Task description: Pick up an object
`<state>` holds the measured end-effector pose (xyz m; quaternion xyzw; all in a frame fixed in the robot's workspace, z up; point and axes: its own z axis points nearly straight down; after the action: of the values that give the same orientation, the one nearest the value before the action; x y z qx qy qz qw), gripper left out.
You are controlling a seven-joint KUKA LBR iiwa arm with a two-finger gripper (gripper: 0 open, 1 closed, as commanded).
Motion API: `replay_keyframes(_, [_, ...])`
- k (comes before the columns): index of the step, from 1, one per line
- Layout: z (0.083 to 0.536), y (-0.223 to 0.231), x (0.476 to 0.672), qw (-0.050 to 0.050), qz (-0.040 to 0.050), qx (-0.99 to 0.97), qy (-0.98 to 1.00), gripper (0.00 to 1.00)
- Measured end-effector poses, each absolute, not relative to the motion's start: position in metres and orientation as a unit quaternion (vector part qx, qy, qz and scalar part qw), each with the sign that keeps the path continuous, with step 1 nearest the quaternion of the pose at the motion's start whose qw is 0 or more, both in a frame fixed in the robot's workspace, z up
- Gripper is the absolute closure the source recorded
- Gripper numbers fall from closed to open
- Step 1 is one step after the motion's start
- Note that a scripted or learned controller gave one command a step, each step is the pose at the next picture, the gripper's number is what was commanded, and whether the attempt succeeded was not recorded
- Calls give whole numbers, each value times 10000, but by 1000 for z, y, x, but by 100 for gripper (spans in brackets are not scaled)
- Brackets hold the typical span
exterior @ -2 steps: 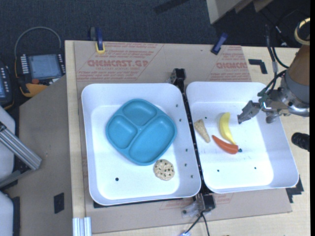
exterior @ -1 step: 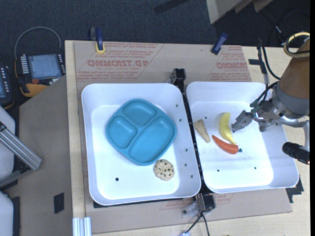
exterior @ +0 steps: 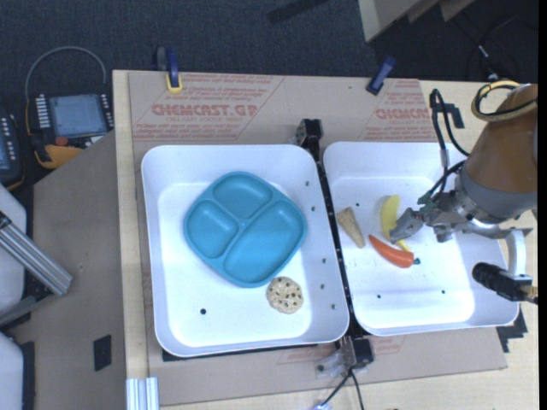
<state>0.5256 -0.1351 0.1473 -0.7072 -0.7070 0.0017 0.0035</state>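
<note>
Cardboard (exterior: 256, 101) is covering the bench on dark carpet (exterior: 214, 15). In the right bin (exterior: 410, 310), the gripper (exterior: 408, 226) is hanging by a yellow banana (exterior: 389, 210) and orange pepper (exterior: 391, 251), fingers apart, gripping nothing

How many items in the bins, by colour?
Blue: 1, plate
Tan: 2, cookie, cone
Yellow: 1, banana
Red-orange: 1, pepper
Total: 5
</note>
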Motion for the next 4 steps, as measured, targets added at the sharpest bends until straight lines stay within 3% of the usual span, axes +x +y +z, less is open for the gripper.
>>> replay_keyframes(1, [104, -133, 524, 31, 14, -7072, -7070, 0])
replay_keyframes(2, [117, -133, 525, -4, -1, -7074, -7068, 100])
replay_keyframes(4, [245, -136, 528, -39, -21, -7066, -7076, 100])
